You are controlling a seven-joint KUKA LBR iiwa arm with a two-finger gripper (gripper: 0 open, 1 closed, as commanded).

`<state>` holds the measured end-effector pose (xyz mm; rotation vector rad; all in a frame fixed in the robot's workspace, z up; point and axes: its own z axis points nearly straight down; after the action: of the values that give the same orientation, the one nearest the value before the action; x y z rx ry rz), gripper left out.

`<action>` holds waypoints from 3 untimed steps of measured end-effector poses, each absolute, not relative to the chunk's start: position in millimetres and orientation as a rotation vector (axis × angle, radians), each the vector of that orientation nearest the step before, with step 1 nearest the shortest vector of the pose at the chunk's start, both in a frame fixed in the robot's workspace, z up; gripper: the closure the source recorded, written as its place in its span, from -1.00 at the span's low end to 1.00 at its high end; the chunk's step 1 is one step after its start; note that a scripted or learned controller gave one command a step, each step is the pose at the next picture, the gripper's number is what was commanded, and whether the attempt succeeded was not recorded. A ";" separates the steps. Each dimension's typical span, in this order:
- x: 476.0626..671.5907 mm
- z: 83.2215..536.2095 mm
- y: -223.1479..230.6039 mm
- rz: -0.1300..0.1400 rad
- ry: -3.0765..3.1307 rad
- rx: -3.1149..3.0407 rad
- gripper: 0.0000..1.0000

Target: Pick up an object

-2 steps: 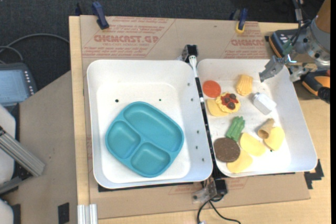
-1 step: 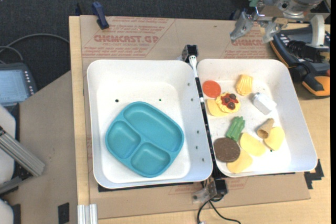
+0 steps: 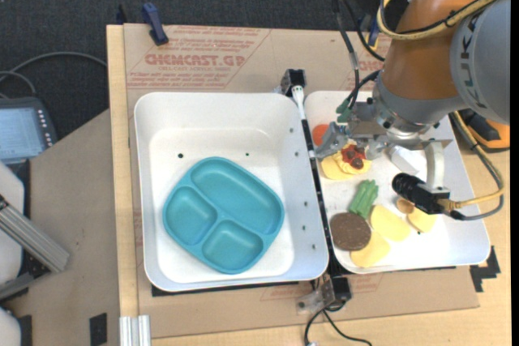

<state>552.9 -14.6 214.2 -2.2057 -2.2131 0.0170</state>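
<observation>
From my seat, the likeliest target is the small red-and-dark piece point(image 3: 352, 155) lying on a yellow slice point(image 3: 339, 167) in the right bin point(image 3: 478, 235), toward that bin's far-left corner, close to the wall it shares with the left bin point(image 3: 154, 174). The end effector point(image 3: 345, 143) hangs right over it, but the wrist covers the tips, so I cannot tell whether it is spread, pressed together or pinching anything.

To do this well, I would judge the descent should be straight down and centred on the red piece, because the yellow slice beneath could come up with it or slide. The shared wall is just beside the target, so I would keep clear of it.

Nearer the front edge of the surface lie a green piece point(image 3: 364, 197), a brown disc point(image 3: 351, 231) and more yellow pieces point(image 3: 389, 224), well apart from the target. The teal divided plate point(image 3: 223, 212) sits in the left bin.
</observation>
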 end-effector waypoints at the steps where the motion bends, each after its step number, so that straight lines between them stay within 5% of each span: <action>1: 506.8 182.1 28.7 0.009 -2.219 -2.210 -1.00; 2: 510.5 195.0 25.7 -0.002 -2.220 -2.224 1.00; 3: 491.5 279.0 61.3 -0.012 -2.230 -2.218 1.00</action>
<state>491.5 61.3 279.0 -2.2182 -2.2300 -0.0122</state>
